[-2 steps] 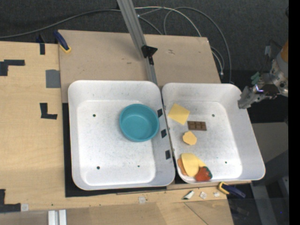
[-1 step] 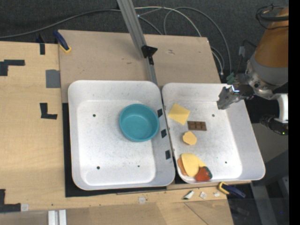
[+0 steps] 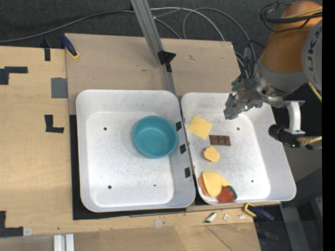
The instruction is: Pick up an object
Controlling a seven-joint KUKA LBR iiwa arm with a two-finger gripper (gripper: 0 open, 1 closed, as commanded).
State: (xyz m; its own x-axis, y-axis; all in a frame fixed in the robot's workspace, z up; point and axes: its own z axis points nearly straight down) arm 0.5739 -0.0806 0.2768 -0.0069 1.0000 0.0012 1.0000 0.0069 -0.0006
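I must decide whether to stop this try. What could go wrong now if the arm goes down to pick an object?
1. The yellow square, brown bar and small yellow piece lie close together, so the gripper may push a neighbour.
2. The pieces look flat, so fingers may slide over them.
3. The front pile sits near the bin wall.

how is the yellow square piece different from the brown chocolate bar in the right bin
The yellow square piece is pale yellow, plain and larger; the brown chocolate bar is dark, smaller and scored into segments. The square sits turned like a diamond; the bar lies level. Both lie flat in the right bin.
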